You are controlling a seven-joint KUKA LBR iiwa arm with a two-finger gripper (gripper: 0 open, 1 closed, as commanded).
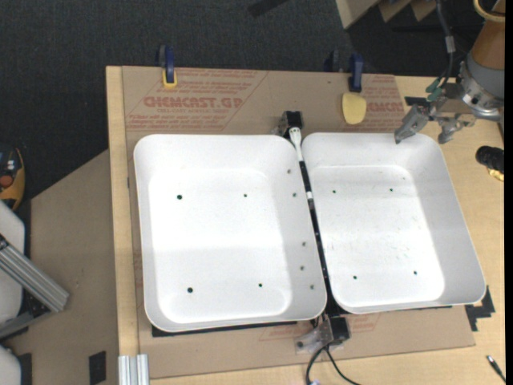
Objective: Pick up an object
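Brown board under two white bins, and we see the gripper (422,128) hovering over the right bin's (449,175) far corner, fingers spread and holding nothing. Our likeliest target, the pale yellow object (353,107), lies on the board just left of the gripper, outside both bins, long axis running away from us. Arm (481,70) enters from the right.

A single fixed camera looks steeply down from above onto the brown cardboard-covered surface (264,95), taking in both shallow white plastic bins, left (152,215) and right (457,207), side by side from moderate distance, with dark floor beyond.
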